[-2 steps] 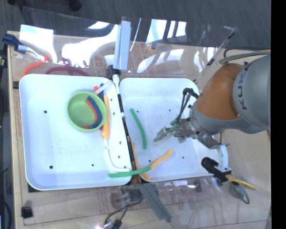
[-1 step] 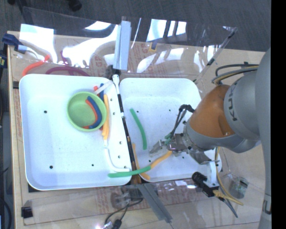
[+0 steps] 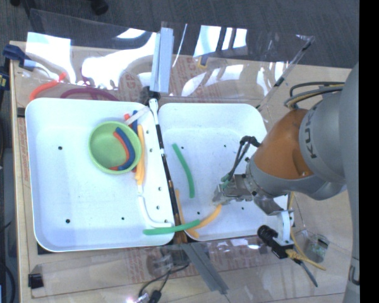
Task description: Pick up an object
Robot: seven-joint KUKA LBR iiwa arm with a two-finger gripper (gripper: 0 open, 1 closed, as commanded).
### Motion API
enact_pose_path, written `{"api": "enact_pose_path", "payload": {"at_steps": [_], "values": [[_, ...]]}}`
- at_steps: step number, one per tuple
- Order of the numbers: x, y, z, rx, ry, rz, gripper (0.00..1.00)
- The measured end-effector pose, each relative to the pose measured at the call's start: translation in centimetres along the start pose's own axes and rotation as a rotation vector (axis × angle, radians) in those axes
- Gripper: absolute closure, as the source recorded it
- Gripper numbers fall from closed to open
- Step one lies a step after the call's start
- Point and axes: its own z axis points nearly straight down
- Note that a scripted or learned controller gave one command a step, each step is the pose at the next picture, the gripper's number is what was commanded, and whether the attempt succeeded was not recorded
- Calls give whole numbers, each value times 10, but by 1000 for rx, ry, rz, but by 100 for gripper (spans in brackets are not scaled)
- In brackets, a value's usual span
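Camera view from above takes in a wooden bench bearing two shallow white plastic bins side by side. Reaching in from the right, the grey arm with its orange band bends down over the right bin, and the hand sits low near that bin's lower right part, close above the floor. Whether the hand is released or clenched cannot be told, since the wrist covers most of it and the parts that show are small and dark.

Just left of the hand, a curved yellow-orange strip lies on the bin floor near the front wall, its upper end close by the hand; contact between them cannot be made out. Further left in the same bin, a slim curved green stick lies on the white floor, apart from the hand.

Within the left bin, a round light-green bowl rests in the upper right part, with red and blue pieces nested at its right side. An orange stick lies beside the bowl along the bin's right wall. A flat green strip lies across the front corner where the two bins meet. Behind the bins, clear plastic sheeting catches bright reflections, and black cables run near the arm.
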Motion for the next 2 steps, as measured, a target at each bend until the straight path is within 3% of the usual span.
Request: {"api": "enact_pose_path", "payload": {"at_steps": [1,2], "values": [[0,0,0,0,0,-1,0],[0,0,-9,2,-1,-8,100]]}}
